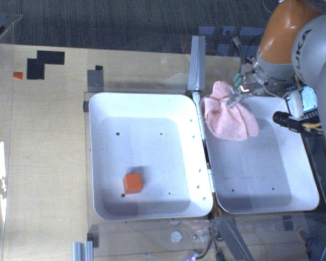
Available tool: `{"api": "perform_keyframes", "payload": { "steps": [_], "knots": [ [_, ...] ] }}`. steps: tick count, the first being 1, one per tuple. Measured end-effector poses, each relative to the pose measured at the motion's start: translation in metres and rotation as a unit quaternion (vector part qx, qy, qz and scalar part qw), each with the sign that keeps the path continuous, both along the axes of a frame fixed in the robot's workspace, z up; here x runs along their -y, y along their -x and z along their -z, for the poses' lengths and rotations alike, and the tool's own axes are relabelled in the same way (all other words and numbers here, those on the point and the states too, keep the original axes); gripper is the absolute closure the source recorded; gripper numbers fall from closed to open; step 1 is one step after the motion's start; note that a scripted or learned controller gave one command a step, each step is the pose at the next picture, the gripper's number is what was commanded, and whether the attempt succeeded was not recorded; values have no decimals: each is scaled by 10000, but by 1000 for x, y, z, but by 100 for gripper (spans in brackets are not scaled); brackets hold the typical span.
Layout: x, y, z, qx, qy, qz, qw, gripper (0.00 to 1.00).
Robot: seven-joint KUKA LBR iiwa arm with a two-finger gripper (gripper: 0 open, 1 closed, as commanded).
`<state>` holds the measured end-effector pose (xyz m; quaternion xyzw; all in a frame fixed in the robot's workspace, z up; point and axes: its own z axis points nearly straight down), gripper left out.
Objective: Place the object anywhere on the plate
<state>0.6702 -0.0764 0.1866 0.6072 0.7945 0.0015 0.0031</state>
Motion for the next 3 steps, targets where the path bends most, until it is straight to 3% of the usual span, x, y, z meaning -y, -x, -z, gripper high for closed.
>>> {"api": "perform_keyframes", "payload": {
  "steps": [1,2,3],
  "knots": [
    [-2,-2,-40,6,-1,-42,10000,100],
    [-38,32,-51,16,12,-2049,9788,100],
    [-73,53,-51,18,25,-3962,9182,100]
  ]
}}
